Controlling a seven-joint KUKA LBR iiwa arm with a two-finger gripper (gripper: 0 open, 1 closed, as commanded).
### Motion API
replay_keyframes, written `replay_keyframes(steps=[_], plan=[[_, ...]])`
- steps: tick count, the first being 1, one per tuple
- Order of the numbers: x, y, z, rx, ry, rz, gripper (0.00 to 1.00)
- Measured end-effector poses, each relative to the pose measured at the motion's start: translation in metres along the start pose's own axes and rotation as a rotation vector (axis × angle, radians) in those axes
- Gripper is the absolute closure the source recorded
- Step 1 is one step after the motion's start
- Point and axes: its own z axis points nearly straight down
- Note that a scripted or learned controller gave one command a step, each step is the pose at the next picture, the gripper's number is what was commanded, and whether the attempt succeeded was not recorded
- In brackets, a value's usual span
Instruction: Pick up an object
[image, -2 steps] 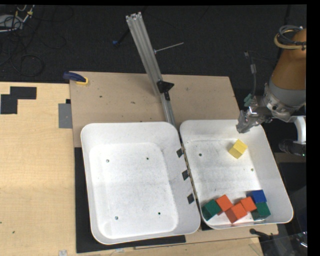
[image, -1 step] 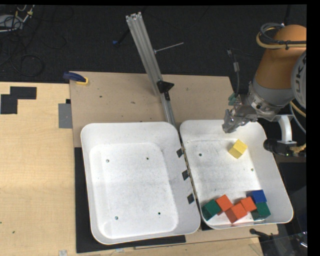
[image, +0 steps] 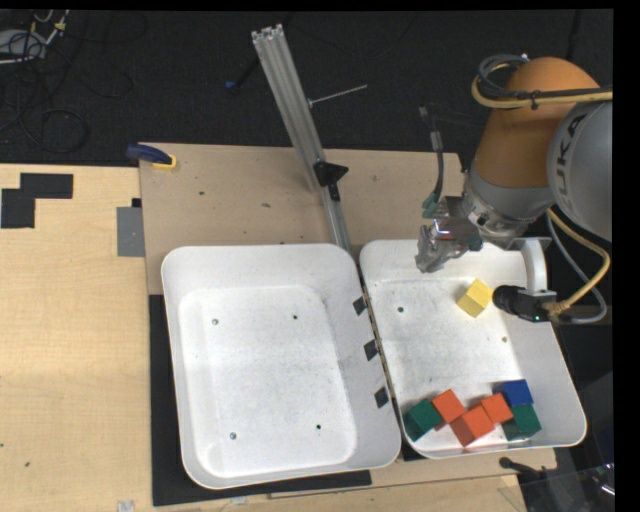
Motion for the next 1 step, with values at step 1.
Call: replay_keyframes(steps=[1], plan=[[0.0553,-0.0032,-0.0065,0.0,0.001,-0.001,1.0]])
